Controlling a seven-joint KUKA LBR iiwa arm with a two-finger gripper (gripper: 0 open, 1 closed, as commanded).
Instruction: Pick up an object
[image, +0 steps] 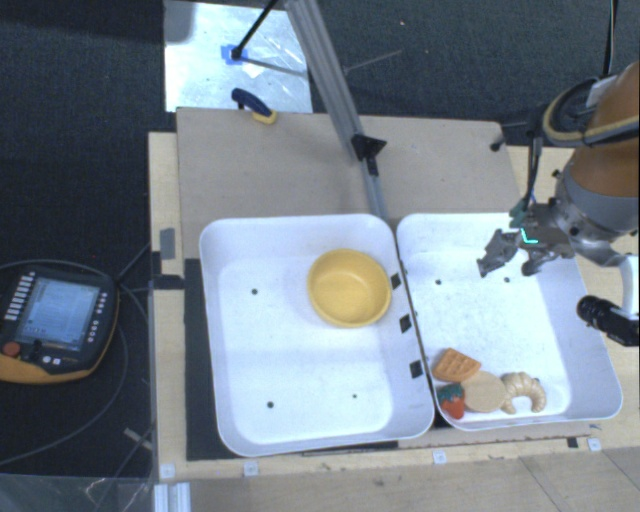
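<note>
Gripper (514, 259) above the right bin (590, 400), nothing between its spread fingers.
We saw the food pieces clustered at that bin's near edge: an orange wedge (456, 364), a tan round (484, 392) and a croissant (524, 390). A yellow bowl (348, 287) sat in the left bin (250, 400).

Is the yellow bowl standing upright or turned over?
Upright. The yellow bowl in the left bin shows its open hollow and rim toward the camera.

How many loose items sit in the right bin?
4, clustered at its near edge: an orange wedge, a red piece, a tan round and a croissant. More could be hidden beneath.
</note>
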